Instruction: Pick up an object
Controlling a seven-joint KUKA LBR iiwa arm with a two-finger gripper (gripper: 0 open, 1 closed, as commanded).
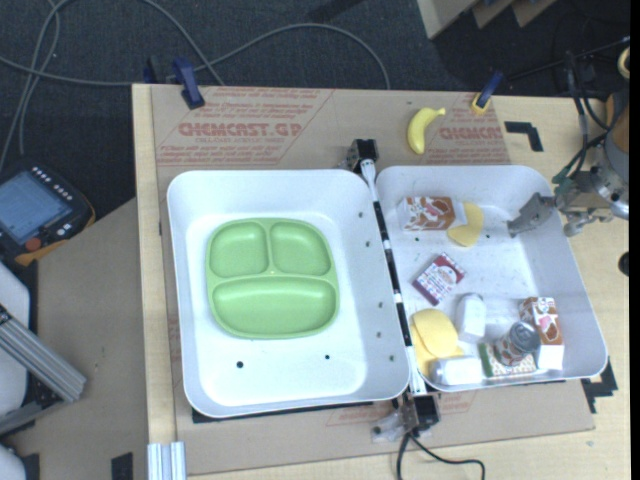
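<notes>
The right bin (575, 268) holds several small items. A brown-and-white packet (430, 212) and a yellow wedge (466, 226) lie near its back. A dark red box (437, 278) sits in the middle. A yellow lump (435, 333), a white cup (470, 316), a metal can (518, 340) and a red-and-white carton (545, 320) crowd the front. My gripper (550, 220) hovers over the bin's back right corner. Its fingers (527, 216) are spread open with nothing between them, about a hand's width right of the yellow wedge.
The left bin (190, 298) holds a green divided plate (270, 278). A yellow toy banana (425, 128) lies on the bench behind the right bin. Blue clamps (186, 83) grip the board's back edge. A teach pendant (35, 213) sits at far left.
</notes>
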